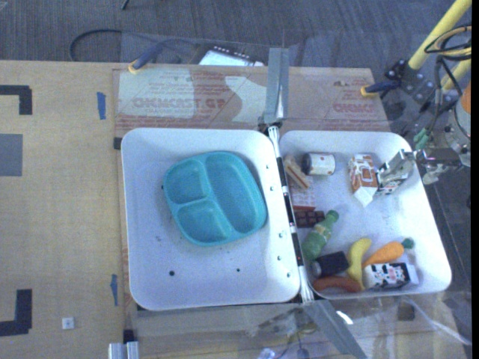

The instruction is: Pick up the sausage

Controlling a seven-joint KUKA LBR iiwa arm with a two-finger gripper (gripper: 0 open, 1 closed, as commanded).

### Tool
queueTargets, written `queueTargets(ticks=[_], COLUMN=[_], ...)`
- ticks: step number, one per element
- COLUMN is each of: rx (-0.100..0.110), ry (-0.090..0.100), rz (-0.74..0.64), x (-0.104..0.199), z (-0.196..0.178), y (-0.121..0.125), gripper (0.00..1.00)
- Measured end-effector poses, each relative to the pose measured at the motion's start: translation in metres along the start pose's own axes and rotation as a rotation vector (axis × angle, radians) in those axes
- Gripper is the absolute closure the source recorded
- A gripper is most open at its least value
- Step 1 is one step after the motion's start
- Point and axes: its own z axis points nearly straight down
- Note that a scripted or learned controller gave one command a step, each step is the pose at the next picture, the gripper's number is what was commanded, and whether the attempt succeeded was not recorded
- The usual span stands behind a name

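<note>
The right bin has open floor in its middle and along its right side. Its front edge is crowded: the sausage lies against the front wall, hemmed by a dark can, a banana, a carrot and a small carton. A green bottle lies near the dividing wall.

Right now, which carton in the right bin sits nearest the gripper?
The orange-and-white carton, just left of the gripper. The black-and-white carton lies at the bin's front edge.
</note>
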Motion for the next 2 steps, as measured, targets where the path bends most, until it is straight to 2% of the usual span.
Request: queueTargets(ticks=[1,2], rx=[-0.004,-0.003], ry=[-0.002,-0.001], rz=[-0.248,-0.848], x=[0.025,0.060], z=[-0.086,0.046], y=[-0.007,-0.007], gripper=[0.00,0.00])
